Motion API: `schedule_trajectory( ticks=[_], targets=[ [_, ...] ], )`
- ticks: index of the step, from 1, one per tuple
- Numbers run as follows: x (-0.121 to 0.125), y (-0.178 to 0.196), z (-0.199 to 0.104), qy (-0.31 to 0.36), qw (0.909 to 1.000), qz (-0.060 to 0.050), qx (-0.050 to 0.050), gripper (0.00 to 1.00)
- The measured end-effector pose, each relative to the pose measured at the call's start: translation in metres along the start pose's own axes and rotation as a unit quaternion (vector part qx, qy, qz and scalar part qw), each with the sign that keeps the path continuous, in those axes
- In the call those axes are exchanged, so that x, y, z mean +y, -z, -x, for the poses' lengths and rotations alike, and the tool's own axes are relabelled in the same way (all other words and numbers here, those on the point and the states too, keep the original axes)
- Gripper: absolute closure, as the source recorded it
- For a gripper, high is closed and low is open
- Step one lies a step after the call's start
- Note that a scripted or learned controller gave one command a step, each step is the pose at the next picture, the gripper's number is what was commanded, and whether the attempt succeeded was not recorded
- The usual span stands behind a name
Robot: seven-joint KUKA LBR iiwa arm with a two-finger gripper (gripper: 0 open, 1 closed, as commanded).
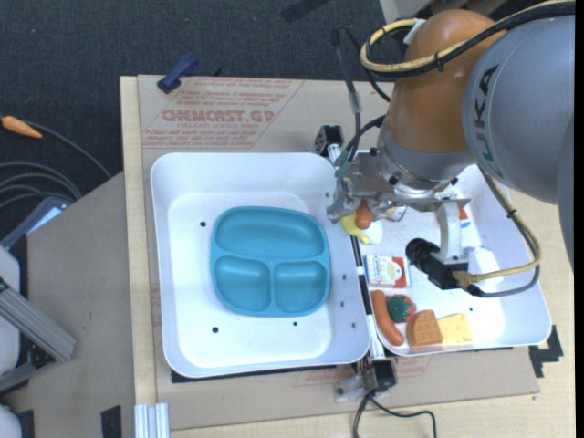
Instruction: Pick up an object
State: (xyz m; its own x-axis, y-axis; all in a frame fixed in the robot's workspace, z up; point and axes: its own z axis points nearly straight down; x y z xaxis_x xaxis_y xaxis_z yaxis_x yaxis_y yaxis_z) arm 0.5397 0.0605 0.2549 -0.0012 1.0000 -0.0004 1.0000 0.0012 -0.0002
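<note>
My gripper (365, 206) hangs low over the left edge of the right bin (525, 322), close to the wall shared with the left bin (173, 245). A small orange-brown piece (364, 216) sits directly under the gripper, and a yellow piece (367, 234) lies just below it. Whether the orange-brown piece is gripped is hidden by the wrist. Nearer the front of the right bin lie a white and red packet (385, 270), a red sausage (383, 319), a green broccoli (399, 307), a brown waffle (424, 328) and a yellow cheese wedge (455, 326).
A blue divided plate (270, 260) lies in the middle of the left bin. A white tube with red and blue print (466, 231) lies at the right bin's far side, partly under the arm. A blue clip (177, 73) rests on the board's back edge.
</note>
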Motion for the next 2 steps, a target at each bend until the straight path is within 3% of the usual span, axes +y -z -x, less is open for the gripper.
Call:
schedule_trajectory(
  ticks=[1, 2],
  targets=[
    [-0.053, 0.005, -0.046, 0.0, 1.0, -0.002, 0.0, 1.0],
    [0.035, 0.011, 0.002, -0.001, 1.0, 0.0, 0.0, 1.0]
  ],
)
